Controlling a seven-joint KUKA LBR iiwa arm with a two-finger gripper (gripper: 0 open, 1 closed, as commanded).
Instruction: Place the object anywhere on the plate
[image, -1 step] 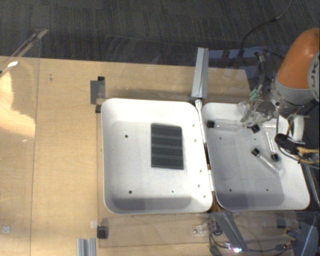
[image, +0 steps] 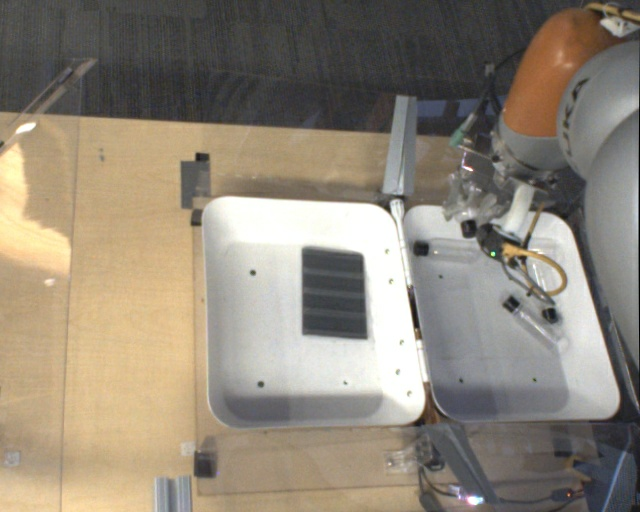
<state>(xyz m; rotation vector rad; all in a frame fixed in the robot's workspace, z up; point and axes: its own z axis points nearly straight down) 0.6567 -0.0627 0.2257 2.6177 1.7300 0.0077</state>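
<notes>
Apparently nothing is placed yet: the dark ribbed plate (image: 333, 292) lies bare in the left bin (image: 230, 300), well left of the tool (image: 478, 205), whose state I cannot tell; no object is identifiable.

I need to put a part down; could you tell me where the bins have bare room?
The left white bin has bare floor all round the dark ribbed rectangular plate. The right white bin is free along its near and left side; its far right is crowded by the gripper and small dark pieces.
</notes>
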